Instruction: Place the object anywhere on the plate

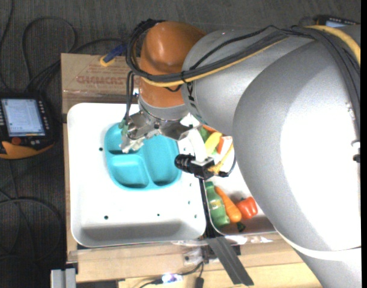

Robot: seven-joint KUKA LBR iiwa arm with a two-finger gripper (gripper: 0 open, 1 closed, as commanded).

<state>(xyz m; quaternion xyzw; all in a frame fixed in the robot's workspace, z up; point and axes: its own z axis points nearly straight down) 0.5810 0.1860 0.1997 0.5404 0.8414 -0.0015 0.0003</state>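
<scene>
- Plate, the blue divided dish the task aims at, lies in the left white bin, toward that bin's far right part; its near compartments show bare blue.
- Toy vegetables, among them an orange carrot-like piece and a green piece, lie in the right bin, just beside the wall between the bins. Which of them is the object to be placed cannot be told.
- Gripper hangs over the plate's far left compartment, under the orange band of the arm. Whether anything sits in its grasp, or how the grasping part stands, cannot be told: the metal there is small and cluttered.
- A black fitting with yellow and green bits near it juts from the wrist over the bins' shared wall.
- Judged from this, the step is the placing itself, or a check over the plate. If something is carried, the next move calls for a short descent and a release inside the rim; if not, a return to the right bin for a fresh pick.
- A cardboard box lies beyond the bins, and a control pendant lies off to the left.
</scene>
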